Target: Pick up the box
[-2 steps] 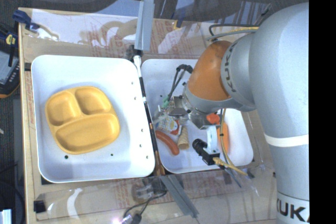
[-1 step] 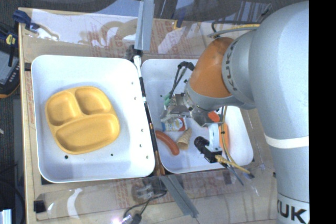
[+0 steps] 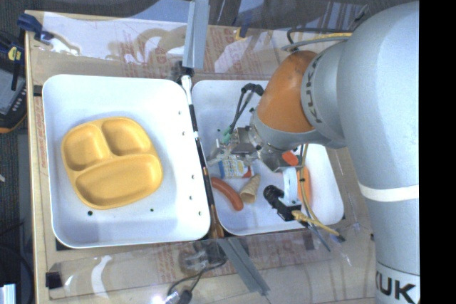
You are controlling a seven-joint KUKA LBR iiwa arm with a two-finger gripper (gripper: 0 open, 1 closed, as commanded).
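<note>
The box (image 3: 234,168), small with white, blue and red print, lies in the right bin (image 3: 324,213) near its left wall. My gripper (image 3: 229,151) reaches in from the right and hangs directly over the box, at or just above its top edge. The grey and orange wrist hides the part of the bin behind it. From this angle I cannot make out whether the box sits between the fingers.
A red sausage (image 3: 226,194) and a tan cone (image 3: 250,188) lie just in front of the box. An orange carrot-like piece (image 3: 306,182) lies to the right. The left bin (image 3: 57,221) holds a yellow divided plate (image 3: 110,160).
</note>
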